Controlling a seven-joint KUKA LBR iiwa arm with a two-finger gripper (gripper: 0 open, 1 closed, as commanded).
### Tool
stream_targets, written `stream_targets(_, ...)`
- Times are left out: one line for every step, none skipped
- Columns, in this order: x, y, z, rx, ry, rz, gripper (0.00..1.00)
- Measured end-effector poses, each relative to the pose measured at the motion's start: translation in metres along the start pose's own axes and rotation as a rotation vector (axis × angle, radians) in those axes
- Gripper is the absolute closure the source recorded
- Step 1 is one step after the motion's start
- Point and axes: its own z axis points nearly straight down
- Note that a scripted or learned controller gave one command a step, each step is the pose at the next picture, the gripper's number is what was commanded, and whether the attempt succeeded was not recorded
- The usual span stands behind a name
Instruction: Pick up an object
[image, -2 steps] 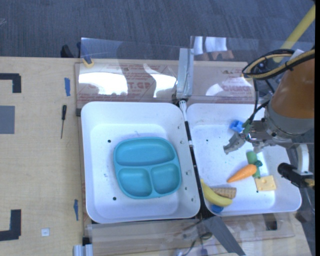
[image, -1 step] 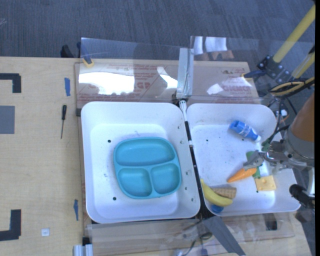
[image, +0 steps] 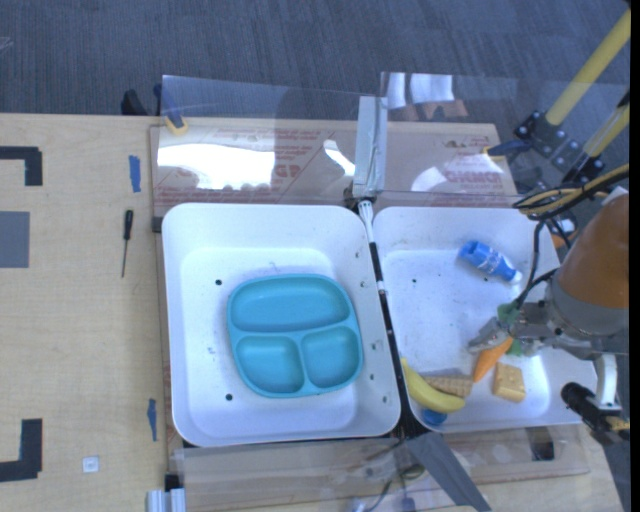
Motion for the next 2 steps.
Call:
stream_targets(-0.002, 0.002, -0.012, -0.007, -0.004, 0.003, 1.0)
stream_targets(0.064, 0.049, -0.092, 0.0, 0.002, -0.026, 1.0)
